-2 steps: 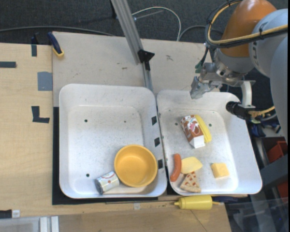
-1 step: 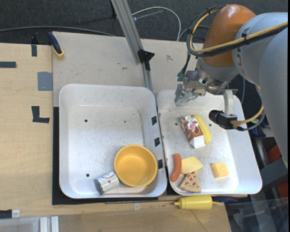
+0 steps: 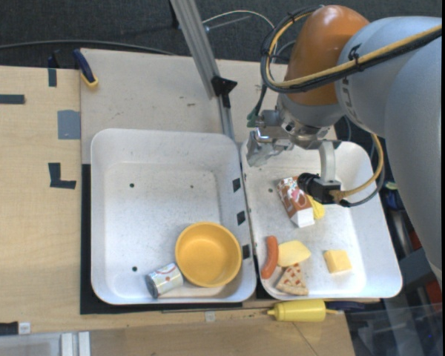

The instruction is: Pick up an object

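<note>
My gripper (image 3: pixel 261 153) hangs over the back left corner of the right bin (image 3: pixel 360 221), close to the wall between the bins, with nothing visibly in it. In that bin lie a brown and white carton (image 3: pixel 293 201) on its side, an orange sausage (image 3: pixel 270 256), a yellow cheese wedge (image 3: pixel 294 254), a pizza slice (image 3: pixel 292 280) and a cheese cube (image 3: pixel 337 260). The carton is the closest, a little in front and to the right of the gripper. The left bin (image 3: pixel 98 199) holds a yellow bowl (image 3: pixel 207 254) and a small can (image 3: pixel 164 279) at its front.
A yellow mustard bottle (image 3: pixel 300 311) lies on the bench just outside the right bin's front rim. A slanted metal pole (image 3: pixel 196 35) stands behind the bins, near the gripper. The arm's bulk covers the right bin's back right part.
</note>
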Controlling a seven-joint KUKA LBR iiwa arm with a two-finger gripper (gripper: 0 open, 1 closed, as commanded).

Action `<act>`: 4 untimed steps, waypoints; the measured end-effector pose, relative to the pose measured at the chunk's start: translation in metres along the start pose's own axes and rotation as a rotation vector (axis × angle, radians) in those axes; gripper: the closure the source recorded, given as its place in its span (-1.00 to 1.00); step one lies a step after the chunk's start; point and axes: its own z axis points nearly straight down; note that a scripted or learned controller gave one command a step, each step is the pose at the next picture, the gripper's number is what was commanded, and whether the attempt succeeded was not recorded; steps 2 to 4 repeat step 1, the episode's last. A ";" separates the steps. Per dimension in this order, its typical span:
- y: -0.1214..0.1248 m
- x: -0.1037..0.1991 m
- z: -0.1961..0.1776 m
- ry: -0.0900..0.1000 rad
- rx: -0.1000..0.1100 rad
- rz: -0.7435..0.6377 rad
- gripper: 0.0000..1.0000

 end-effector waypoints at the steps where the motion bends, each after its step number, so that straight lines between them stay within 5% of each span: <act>1: -0.006 0.051 0.001 -0.001 0.001 0.000 1.00; 4: -0.006 0.051 0.001 -0.001 0.001 0.000 1.00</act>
